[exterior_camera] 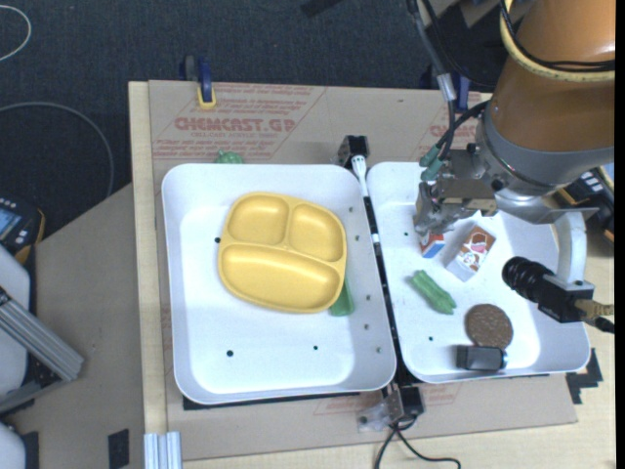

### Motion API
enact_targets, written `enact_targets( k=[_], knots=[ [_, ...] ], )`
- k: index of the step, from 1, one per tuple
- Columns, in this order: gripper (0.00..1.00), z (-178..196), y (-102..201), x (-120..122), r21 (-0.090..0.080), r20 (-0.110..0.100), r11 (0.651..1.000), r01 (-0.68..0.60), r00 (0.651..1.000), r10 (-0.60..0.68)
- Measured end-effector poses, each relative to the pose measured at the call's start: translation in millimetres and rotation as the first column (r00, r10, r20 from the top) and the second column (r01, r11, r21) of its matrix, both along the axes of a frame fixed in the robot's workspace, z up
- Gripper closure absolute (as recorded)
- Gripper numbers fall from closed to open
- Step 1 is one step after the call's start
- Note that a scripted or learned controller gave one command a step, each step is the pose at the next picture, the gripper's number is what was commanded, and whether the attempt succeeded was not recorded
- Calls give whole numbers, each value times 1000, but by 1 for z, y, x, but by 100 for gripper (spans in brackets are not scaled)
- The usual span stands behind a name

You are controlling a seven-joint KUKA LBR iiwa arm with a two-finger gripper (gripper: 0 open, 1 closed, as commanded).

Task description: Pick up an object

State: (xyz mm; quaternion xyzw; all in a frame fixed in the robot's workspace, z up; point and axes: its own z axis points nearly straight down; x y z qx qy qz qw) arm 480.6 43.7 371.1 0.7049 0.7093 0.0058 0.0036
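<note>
Two shallow white bins sit side by side on a brown board printed with red lettering (234, 123). The left bin (195, 291) and the right bin (415, 345) meet along a dark seam with a black clip (353, 149) at its far end. A blue and yellow clamp (204, 82) grips the board's far edge. Dark carpet (117, 18) lies beyond, crossed by a thin pale cable (68, 115). Grey metal framing (34, 335) stands at the left.
</note>
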Motion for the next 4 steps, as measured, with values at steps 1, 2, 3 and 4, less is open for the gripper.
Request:
enact_targets(
  k=[1,2,3,4],
  knots=[
    [100,11,84,-1,-1,-9,1000,-2,1000,2],
    [100,20,80,-1,-3,-9,1000,3,1000,-3],
    [100,31,81,0,-3,-6,1000,2,1000,-2],
    [100,41,82,0,-3,-5,1000,0,1000,0]
  ],
)
